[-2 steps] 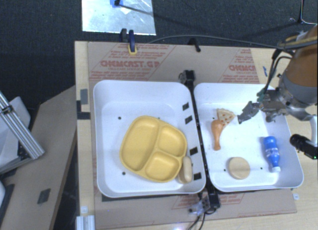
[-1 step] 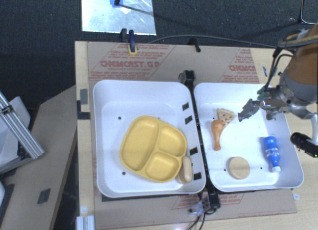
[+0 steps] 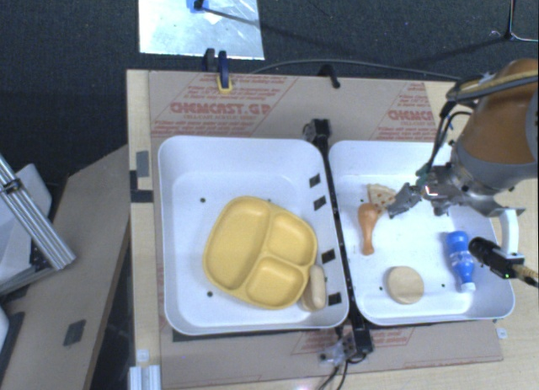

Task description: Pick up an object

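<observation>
My gripper (image 3: 403, 200) hangs over the right bin (image 3: 421, 159), near its middle. Its tip sits just right of a tan wedge-shaped piece (image 3: 380, 194) and above a brown drumstick (image 3: 368, 223); nothing shows held in it. A blue bottle (image 3: 458, 259) lies at the bin's right side, below the wrist. A round tan bun (image 3: 405, 285) rests near the front wall.
The left bin (image 3: 187, 169) holds a yellow divided plate (image 3: 258, 251) with a pale bread roll (image 3: 315, 288) against its lower right corner. A black divider (image 3: 330, 211) runs between the bins. The arm's grey and orange body (image 3: 504, 131) covers the right bin's far right corner.
</observation>
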Controlling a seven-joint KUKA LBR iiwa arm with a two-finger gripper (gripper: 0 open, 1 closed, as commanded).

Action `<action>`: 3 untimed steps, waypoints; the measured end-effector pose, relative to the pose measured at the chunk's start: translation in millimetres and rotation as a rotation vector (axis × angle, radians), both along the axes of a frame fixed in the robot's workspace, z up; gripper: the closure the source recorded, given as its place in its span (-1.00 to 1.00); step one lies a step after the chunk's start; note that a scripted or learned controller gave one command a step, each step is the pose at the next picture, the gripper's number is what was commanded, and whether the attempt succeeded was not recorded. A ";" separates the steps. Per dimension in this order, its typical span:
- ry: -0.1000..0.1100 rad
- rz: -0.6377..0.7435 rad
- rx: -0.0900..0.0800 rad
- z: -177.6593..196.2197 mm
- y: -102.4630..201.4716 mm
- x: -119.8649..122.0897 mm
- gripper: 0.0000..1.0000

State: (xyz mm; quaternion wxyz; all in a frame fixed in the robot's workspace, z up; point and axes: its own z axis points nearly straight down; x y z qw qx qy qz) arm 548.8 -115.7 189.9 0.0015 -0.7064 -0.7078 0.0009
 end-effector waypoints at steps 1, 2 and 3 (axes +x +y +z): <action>0.000 0.000 0.000 -62.6 2.0 2.5 -1.00; -0.006 0.000 0.000 -105.3 2.3 4.3 -1.00; -0.006 0.000 -0.001 -94.6 1.9 3.8 1.00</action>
